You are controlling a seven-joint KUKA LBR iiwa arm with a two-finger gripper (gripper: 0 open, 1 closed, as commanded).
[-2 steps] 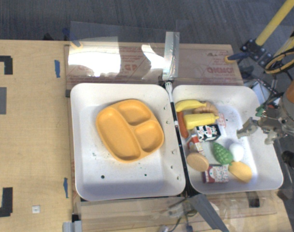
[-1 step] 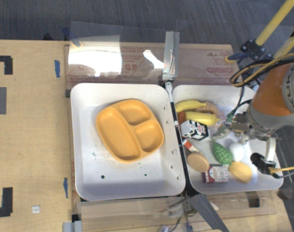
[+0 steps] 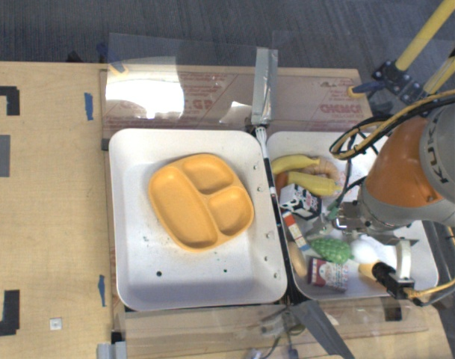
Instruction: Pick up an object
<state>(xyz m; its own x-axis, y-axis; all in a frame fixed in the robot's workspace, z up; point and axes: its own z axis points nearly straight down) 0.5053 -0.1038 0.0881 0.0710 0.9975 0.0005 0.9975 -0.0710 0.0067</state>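
From above, the arm (image 3: pixel 406 170) is reaching over the right bin (image 3: pixel 429 264), and I cannot tell how its pincer is set. Bananas (image 3: pixel 305 172), a green toy (image 3: pixel 333 248) and a can (image 3: pixel 328 273) are crowding that bin's left edge. An orange tray (image 3: pixel 201 200) is sitting mid-left bin (image 3: pixel 130 223), leaving room around it.

Arm (image 3: pixel 410 174) over cluttered right bin (image 3: pixel 429 271)
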